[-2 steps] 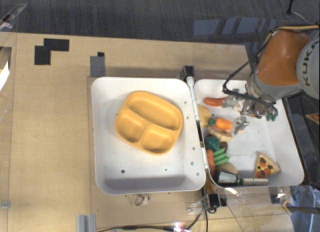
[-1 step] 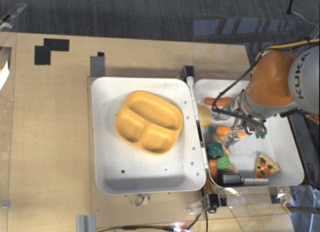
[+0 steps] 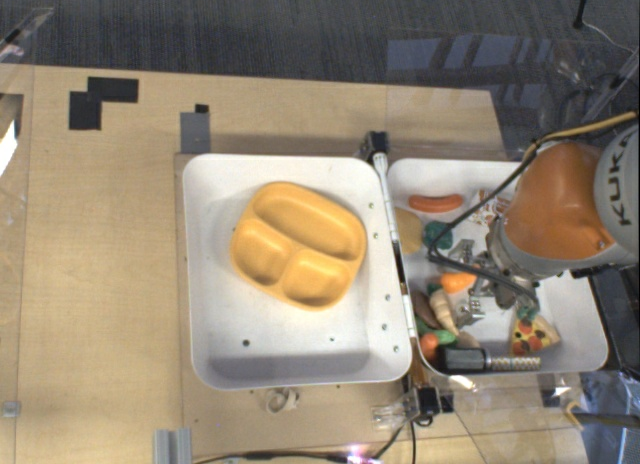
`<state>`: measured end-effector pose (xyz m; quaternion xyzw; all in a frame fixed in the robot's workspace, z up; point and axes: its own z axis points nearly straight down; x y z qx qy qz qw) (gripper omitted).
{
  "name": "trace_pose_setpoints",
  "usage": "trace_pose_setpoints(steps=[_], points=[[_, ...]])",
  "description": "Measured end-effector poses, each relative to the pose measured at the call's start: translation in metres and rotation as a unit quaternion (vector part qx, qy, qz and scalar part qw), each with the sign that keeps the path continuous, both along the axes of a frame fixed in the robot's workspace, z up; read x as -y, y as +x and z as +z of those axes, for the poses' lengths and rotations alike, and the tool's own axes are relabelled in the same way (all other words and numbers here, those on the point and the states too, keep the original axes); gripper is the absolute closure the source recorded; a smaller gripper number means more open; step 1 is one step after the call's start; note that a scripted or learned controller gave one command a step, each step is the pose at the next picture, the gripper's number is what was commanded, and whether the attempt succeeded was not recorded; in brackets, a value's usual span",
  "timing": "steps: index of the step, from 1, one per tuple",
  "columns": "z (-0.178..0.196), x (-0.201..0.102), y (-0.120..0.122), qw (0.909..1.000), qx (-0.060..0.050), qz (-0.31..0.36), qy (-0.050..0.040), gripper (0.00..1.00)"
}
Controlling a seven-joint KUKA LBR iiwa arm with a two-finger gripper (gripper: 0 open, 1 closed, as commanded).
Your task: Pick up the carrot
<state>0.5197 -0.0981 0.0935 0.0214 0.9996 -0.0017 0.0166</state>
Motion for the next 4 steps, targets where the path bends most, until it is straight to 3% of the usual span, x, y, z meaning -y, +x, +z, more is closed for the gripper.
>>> trace_pose_setpoints(steps=[1, 2, 3, 4], points=[[-0.003, 0.011, 0.024, 0.9820, -0.009, -0.189, 0.0054, 0.00], [-0.003, -0.014, 0.035, 0.9643, -0.007, -0.264, 0.0069, 0.00], [0.009, -0.016, 0.038, 0.9653, -0.003, -0.261, 0.0077, 1.00], [0.094, -0.084, -0.030, 0.9383, -0.010, -0.345, 0.0107, 1.00]])
